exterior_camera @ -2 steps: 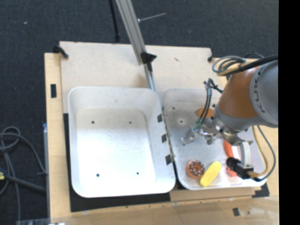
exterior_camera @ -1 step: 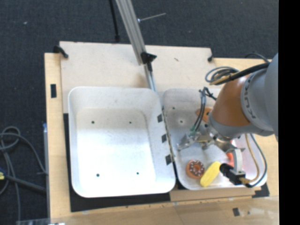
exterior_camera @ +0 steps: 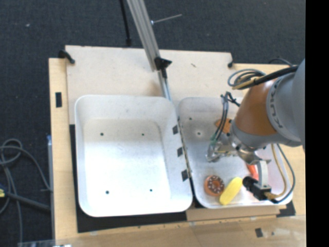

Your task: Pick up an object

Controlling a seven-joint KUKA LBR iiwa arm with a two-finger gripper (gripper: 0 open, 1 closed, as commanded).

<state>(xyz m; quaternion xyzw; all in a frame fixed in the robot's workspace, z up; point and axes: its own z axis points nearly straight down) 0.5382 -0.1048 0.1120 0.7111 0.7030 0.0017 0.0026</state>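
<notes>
While I'm hovering the gripper (exterior_camera: 220, 153) over the right bin (exterior_camera: 198, 118), finger state can't be told. Yellow object (exterior_camera: 231, 190) is lying near front wall: prob. light, smooth, slippery; I'm grasping across its narrow middle.

Bins (exterior_camera: 128, 153) white w/ dark specks. Arm (exterior_camera: 277, 107) grey, orange band. Yellow object (exterior_camera: 231, 190); brown round object (exterior_camera: 213, 184), speckled.

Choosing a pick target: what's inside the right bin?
The right bin holds a yellow object, a round brown object and red pieces. The arm covers much of it.
</notes>
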